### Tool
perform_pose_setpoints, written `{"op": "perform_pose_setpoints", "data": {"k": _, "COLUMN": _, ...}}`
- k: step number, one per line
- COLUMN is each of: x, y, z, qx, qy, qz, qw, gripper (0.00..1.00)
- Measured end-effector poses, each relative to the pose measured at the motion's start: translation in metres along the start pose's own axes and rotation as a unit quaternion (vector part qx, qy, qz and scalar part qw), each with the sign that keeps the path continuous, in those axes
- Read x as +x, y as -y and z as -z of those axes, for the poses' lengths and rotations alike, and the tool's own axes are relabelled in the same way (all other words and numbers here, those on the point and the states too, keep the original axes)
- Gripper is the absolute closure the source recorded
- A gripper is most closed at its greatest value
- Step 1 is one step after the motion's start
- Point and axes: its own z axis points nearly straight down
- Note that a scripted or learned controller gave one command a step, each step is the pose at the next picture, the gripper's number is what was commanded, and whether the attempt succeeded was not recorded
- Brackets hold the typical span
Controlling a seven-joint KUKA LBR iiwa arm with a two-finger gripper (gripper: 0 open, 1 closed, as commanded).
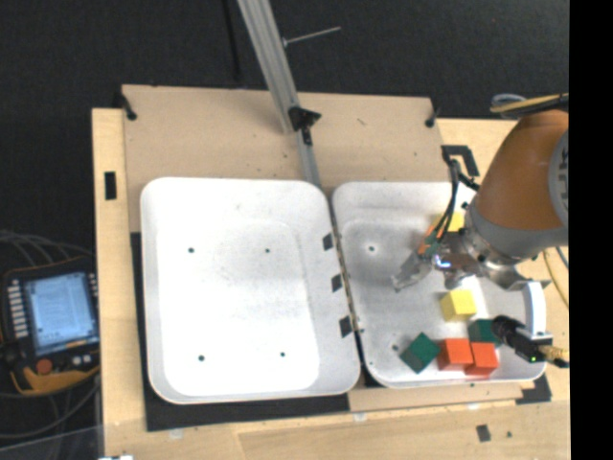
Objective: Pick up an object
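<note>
My gripper (414, 269) hangs over the middle of the right bin (383, 209), above bare white floor. Nothing shows in it. A yellow block (459, 302) lies just right of and below the gripper, a short gap away. Along the bin's front edge sit a green block (418, 352), two orange blocks (456, 353) (484, 356) side by side, and a dark green block (482, 332) behind them. A bit of yellow (450, 223) peeks out beside the wrist; I cannot tell what it is.
The left bin (239, 286) lies beside the right one, with a row of black clips (337, 281) along the seam between them. A metal pole (278, 65) slants up from the back of the bench. A teach pendant (53, 314) sits at far left.
</note>
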Motion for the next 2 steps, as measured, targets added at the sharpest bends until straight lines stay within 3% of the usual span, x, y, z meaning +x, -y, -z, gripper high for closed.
{"op": "perform_pose_setpoints", "data": {"k": 1, "x": -0.009, "y": -0.005, "z": -0.054, "qx": 0.000, "qy": 0.000, "qz": 0.000, "qw": 1.0000, "gripper": 0.00}}
{"op": "perform_pose_setpoints", "data": {"k": 2, "x": -0.010, "y": -0.008, "z": -0.039, "qx": -0.005, "qy": 0.000, "qz": -0.003, "qw": 1.0000, "gripper": 1.00}}
